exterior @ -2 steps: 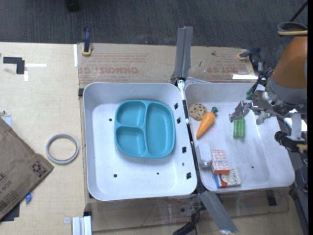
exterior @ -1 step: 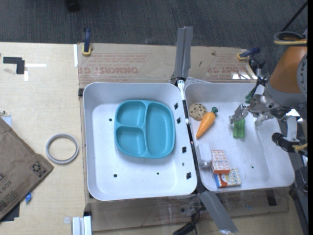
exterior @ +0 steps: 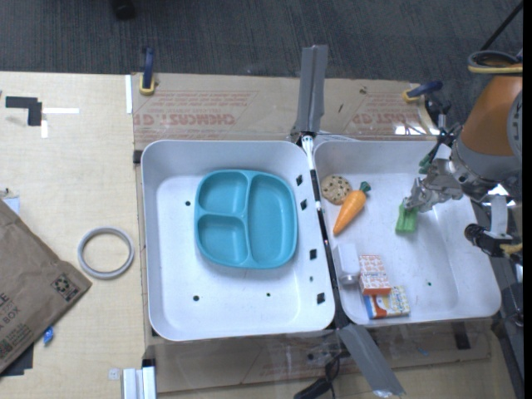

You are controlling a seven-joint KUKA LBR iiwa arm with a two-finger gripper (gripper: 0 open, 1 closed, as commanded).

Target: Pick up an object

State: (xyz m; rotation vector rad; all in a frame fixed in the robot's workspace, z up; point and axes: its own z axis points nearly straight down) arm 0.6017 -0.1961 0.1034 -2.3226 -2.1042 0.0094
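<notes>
1. the grey arm with the orange band (exterior: 497,110) reaches into the right-hand shallow white bin (exterior: 465,302), and its two-finger gripper (exterior: 418,204) hangs right over a small green block (exterior: 406,220) at about two o'clock in that bin.
2. the fingers appear to be closed onto the top of the green block, which hangs upright beneath them; the view is too small to be sure the pinch is firm, so i'd call it a likely hold rather than a certain one.
3. to do this step well, i'd judge the lift should go straight up and slowly, since the grip is only on the block's upper end and a sideways swing could shake it loose.
4. the lift path looks free: the plastic orange carrot with a green top (exterior: 350,209) lies well apart at nine o'clock of the block, and the bin wall is off to three o'clock.
5. right bin contents: a brown round cookie (exterior: 335,189) just beside the carrot at eleven o'clock, a small red and white carton (exterior: 374,273) at seven o'clock, touching a flat blue and white packet (exterior: 391,302) below it, plus a pale lump beside the carton that i can't identify.
6. the left-hand white bin (exterior: 166,298) holds one thing, a teal plastic divided plate (exterior: 248,219) with three compartments, sitting near its centre.
</notes>
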